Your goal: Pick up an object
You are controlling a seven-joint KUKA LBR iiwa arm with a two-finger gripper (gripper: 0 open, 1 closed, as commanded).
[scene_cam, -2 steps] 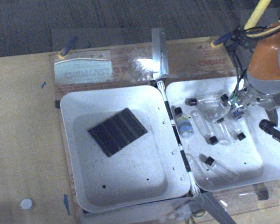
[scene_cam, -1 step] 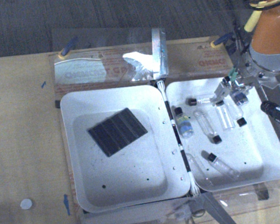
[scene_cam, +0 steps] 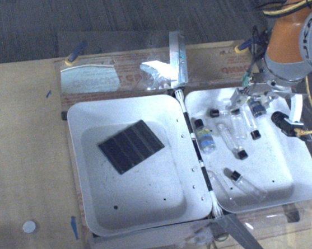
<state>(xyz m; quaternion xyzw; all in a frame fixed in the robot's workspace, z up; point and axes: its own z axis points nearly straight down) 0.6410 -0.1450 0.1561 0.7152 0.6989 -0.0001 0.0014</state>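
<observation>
The right bin (scene_cam: 299,185) holds several small clear vials with black caps. One vial with a blue label (scene_cam: 206,142) lies by the bin's left wall. Two clear tubes (scene_cam: 231,131) lie side by side in the middle, and another clear vial (scene_cam: 243,182) lies near the front. A small blue-labelled vial (scene_cam: 257,108) sits just under my gripper (scene_cam: 253,99), which hovers low over the bin's back right part, below the orange-banded wrist (scene_cam: 284,43). In the left bin (scene_cam: 93,213) a dark ribbed rectangular pad (scene_cam: 131,146) lies flat.
Loose black caps (scene_cam: 214,112) (scene_cam: 255,134) lie among the vials. A black piece with yellow cable (scene_cam: 284,123) hangs at the right bin's right side. Behind the bins are cardboard, crumpled clear plastic (scene_cam: 158,73) and an upright metal bracket (scene_cam: 178,56). A small round disc (scene_cam: 28,226) rests on the bench at left.
</observation>
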